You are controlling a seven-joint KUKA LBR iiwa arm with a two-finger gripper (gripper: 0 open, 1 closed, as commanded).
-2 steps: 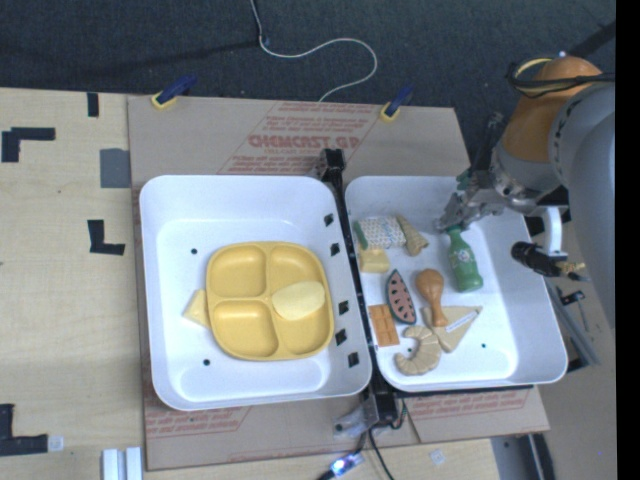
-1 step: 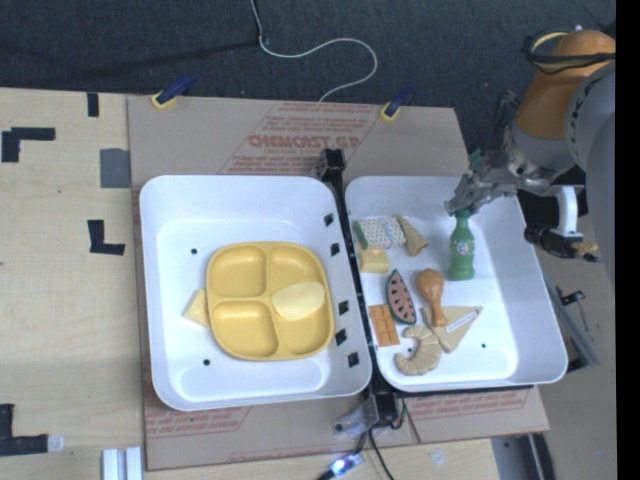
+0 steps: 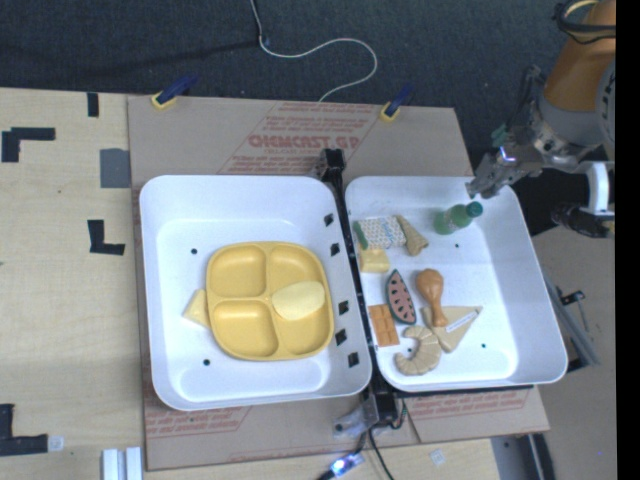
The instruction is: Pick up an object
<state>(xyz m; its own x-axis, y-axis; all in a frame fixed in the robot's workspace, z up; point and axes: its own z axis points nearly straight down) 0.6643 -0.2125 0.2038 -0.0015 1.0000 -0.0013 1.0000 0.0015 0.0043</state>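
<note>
The right bin holds several toy foods: a small green piece near the far right corner, a speckled square, a tan wedge, a yellow block, a watermelon slice, a drumstick, an orange block and tan pieces. My gripper hangs over the bin's far right corner, just up and right of the green piece. Nothing shows in its grasp.
The left bin holds a yellow divided plate with a pale yellow disc in one compartment. A yellow wedge pokes out from under the plate's left side. A cable lies beyond the bins.
</note>
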